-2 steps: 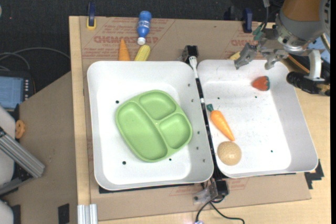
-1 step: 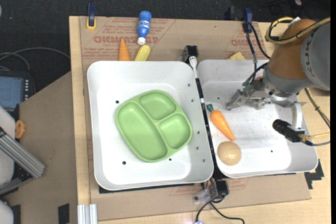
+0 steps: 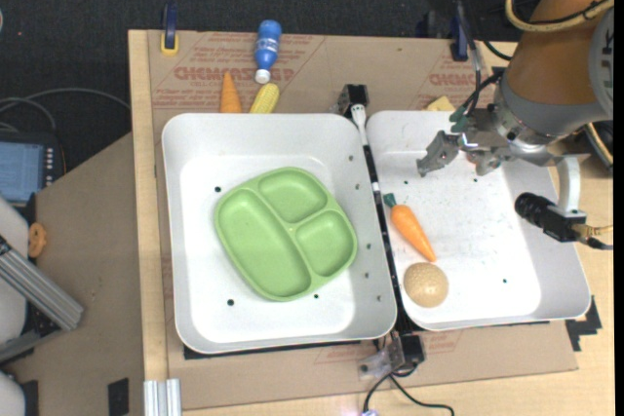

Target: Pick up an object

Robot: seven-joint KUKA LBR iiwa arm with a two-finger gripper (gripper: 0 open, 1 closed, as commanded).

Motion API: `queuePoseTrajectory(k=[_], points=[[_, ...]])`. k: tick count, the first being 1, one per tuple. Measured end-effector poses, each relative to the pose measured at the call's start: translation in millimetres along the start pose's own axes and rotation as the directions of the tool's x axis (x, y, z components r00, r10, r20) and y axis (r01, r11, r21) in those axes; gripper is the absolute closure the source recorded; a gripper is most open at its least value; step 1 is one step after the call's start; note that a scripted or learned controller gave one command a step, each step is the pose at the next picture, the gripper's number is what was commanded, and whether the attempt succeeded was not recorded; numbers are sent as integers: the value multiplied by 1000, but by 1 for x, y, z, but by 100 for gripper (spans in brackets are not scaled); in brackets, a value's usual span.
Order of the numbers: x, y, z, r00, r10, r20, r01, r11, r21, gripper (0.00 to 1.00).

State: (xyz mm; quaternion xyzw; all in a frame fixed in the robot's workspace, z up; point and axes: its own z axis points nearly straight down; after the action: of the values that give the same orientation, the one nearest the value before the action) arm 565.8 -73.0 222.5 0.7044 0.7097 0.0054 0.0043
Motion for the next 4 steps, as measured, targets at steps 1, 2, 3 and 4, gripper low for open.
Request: queuePoseTrajectory(k=[1,2,3,4], points=[[-15,-74,39,1000,11,0,-11,1000,23,0],[-20,-44,128,1000,8,0,-8,1000,20,0],[-19,1,139,1000,6,3,-6,1000,9,0],[-19,0,128,1000,8,3,-8,1000,9,100]])
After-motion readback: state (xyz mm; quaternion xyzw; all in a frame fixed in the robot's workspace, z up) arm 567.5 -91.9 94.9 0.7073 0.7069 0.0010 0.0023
